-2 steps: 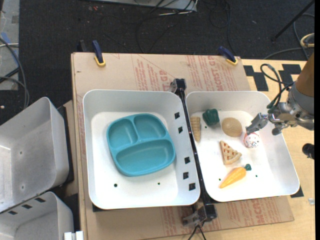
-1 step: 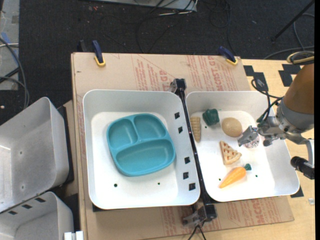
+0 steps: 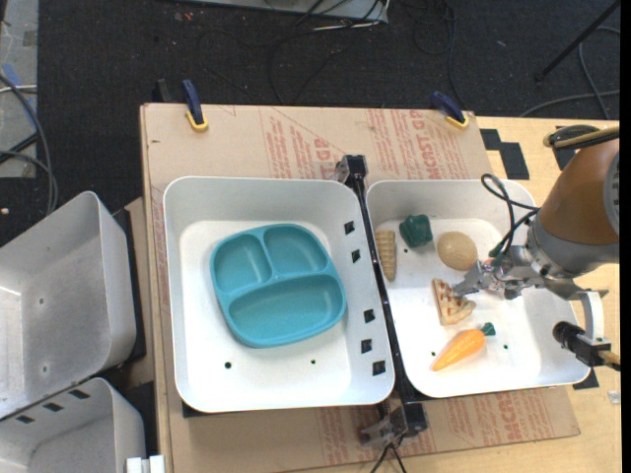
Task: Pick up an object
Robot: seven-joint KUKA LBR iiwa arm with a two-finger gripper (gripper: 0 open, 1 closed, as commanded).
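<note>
In the right bin [image 3: 513,368], the claw [image 3: 471,286] hangs low over the waffle-like wedge [image 3: 454,304], so the step looks like the reach before a grasp. How far it is parted cannot be told. Next it must close squarely on the wedge. The arm [image 3: 582,215] reaches in from the right.

Right bin [image 3: 513,377]: waffle wedge [image 3: 455,303], carrot [image 3: 459,349], tan ball [image 3: 456,250], corn cob [image 3: 385,252], green piece [image 3: 416,231].
</note>
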